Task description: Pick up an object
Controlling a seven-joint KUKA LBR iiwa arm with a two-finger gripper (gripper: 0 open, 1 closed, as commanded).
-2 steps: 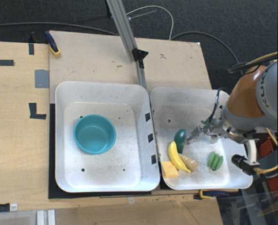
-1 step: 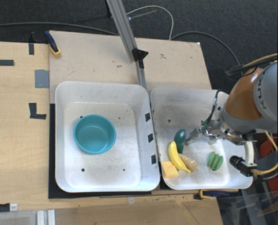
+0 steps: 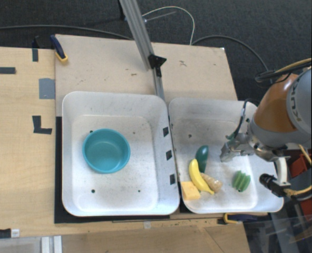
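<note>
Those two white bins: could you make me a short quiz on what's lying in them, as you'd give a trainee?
1. True or false: the teal bowl sits in the left bin.
2. Which item lies nearest the pincer? A. the yellow block B. the dark green item C. the teal bowl
3. Fill in: the banana lies in the ____ bin.

Key: 1. True. 2. B; it lies just left of the pincer in the right bin. 3. Right, beside the yellow block and not far from the ridged green piece.
</note>
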